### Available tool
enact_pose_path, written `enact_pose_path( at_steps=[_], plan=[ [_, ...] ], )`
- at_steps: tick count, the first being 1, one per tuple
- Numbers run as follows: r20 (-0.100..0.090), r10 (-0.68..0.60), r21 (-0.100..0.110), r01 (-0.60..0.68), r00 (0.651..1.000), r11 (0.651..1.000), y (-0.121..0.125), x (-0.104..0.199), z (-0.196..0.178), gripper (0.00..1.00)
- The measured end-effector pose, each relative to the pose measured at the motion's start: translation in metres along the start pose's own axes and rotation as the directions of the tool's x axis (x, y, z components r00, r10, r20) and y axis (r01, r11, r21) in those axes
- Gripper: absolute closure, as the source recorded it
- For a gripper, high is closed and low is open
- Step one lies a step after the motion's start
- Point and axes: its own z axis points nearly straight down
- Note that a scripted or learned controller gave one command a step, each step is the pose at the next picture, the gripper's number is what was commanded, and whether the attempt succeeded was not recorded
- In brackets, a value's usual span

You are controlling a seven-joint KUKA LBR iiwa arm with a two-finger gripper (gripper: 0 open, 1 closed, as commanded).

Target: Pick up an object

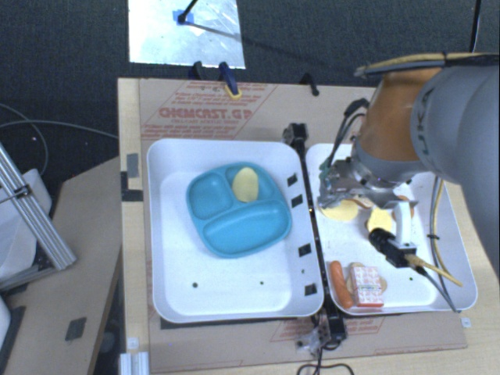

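The grey arm (457, 108) reaches in from the right, bent down over the right bin (453, 283). Its end effector (337, 194) sits low at a pale yellow object (341, 210); whether it is apart or together cannot be told.

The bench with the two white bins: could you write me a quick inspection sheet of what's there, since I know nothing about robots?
Surface: cardboard-covered bench bearing a left bin and a right bin, side by side.
Job's things: a yellow piece in a compartment of the blue divided plate, left bin; an orange carrot-like piece, a small printed packet and pale yellow pieces in the right bin.
Clutter: black clips along the divider.
Pincer: pincer low over the right bin; fingers unclear.
Cables: black and yellow cables by the wrist.
Surroundings: dark floor, shiny sheet, metal frame.
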Motion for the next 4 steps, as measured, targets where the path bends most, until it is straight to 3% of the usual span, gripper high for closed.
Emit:
enact_pose_path(
  at_steps=[1, 2, 3, 4],
  plan=[
    [0.0, 0.005, 0.016, -0.005, 1.0, 1.0, -0.073, 0.051, -0.034, 1.0],
    [0.002, 0.007, 0.015, -0.007, 1.0, 1.0, -0.07, 0.082, -0.034, 1.0],
    [-0.004, -0.001, 0.008, 0.001, 1.0, 1.0, 0.0, 0.228, -0.052, 1.0],
    [0.005, 0.017, 0.008, -0.017, 1.0, 1.0, 0.061, 0.19, -0.081, 1.0]
  ],
)
